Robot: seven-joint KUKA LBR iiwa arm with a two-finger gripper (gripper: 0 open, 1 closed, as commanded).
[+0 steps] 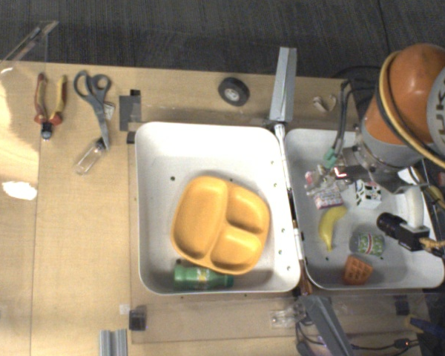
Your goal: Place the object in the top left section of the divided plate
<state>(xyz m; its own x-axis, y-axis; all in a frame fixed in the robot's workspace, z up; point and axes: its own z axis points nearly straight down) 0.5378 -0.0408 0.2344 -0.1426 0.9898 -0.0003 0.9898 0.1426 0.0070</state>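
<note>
A yellow divided plate with three sections lies in the left bin, and nothing rests in its sections. My gripper hangs over the upper left part of the right bin, under the grey arm with the orange band. Below it lie a crumpled pink and white packet and a yellow banana. A green can, an orange block and a small white spotted piece also lie in that bin.
A green bottle lies in the left bin against the plate's front edge. Scissors, red pliers and a tape roll lie on the bench behind the bins. A metal post stands between the bins at the back.
</note>
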